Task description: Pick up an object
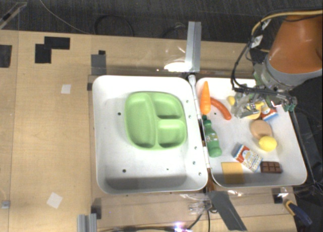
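My gripper [248, 108] hangs low over the back part of the right bin [303, 173], just above a cluster of small yellow and red-white items [266, 110]. Left of it lie a red sausage-shaped piece [220, 108] and an orange carrot [205, 98]. In front of it sit a tan potato-like piece [260, 128] and a yellow lemon [268, 143]. Nothing shows between the fingers.
The right bin also holds a green bottle [212, 138] along its left wall, a red-white packet [247, 157], a chocolate bar [271, 167] and a tan block [232, 170]. A green divided tray [154, 120] lies in the left bin [108, 170].
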Controlling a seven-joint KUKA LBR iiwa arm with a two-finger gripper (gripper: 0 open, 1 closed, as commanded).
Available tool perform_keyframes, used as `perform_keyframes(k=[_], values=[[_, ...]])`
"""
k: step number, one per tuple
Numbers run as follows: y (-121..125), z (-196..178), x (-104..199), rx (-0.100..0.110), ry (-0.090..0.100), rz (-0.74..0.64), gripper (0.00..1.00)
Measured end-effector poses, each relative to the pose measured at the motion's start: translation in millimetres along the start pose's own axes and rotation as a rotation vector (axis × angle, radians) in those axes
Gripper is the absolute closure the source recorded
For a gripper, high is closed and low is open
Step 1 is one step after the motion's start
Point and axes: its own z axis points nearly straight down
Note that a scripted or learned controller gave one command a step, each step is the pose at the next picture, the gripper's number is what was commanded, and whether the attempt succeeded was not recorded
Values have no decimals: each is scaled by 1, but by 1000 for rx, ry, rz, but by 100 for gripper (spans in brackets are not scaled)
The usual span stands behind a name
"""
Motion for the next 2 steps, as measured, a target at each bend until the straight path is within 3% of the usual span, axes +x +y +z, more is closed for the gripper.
perform_keyframes(k=[1, 2], values=[[-16, -19, 6, -1, 1, -229, 100], [-11, -16, 75, -1, 4, -299, 100]])
